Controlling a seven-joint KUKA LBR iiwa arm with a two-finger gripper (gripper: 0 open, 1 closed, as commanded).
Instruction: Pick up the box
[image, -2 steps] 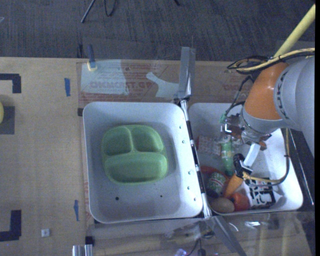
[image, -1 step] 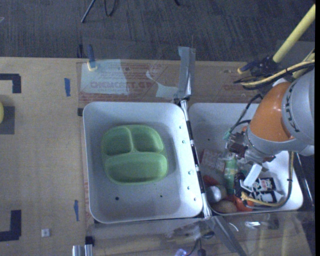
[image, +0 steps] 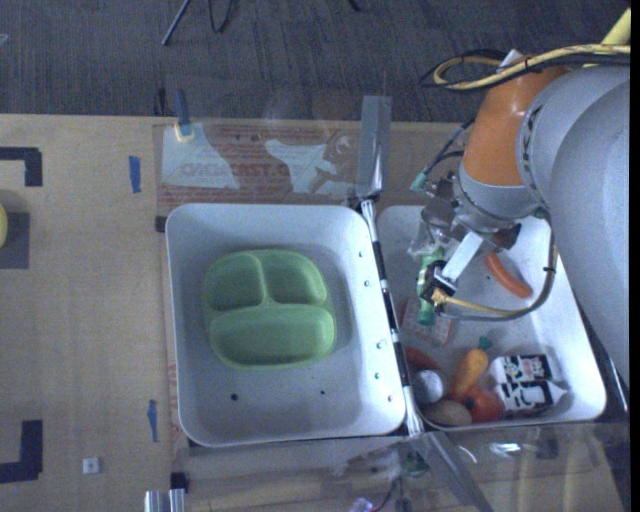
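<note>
- The grey arm (image: 585, 190), orange band above the wrist, comes in from the right and hangs over the right bin (image: 592, 398).
- Its gripper (image: 432, 264) sits low at that bin's left side, close to the wall shared with the left bin (image: 185, 330) — how its jaws stand is too muddled to make out from here.
- The black-and-white box (image: 525, 382) lies in the right bin's lower right corner, well apart from the gripper, with nothing of the arm touching it.
- Just left of the box sits a red round piece (image: 487, 405), and beside that an orange carrot (image: 470, 369) tilted up toward the gripper.
- A pale ball (image: 430, 383) and a brownish lump (image: 450, 412) crowd the bin's lower left corner.
- Another orange piece (image: 510, 278) lies further back — just right of the gripper.
- The left bin holds a green divided plate (image: 270, 307), sitting flat near its middle.
</note>
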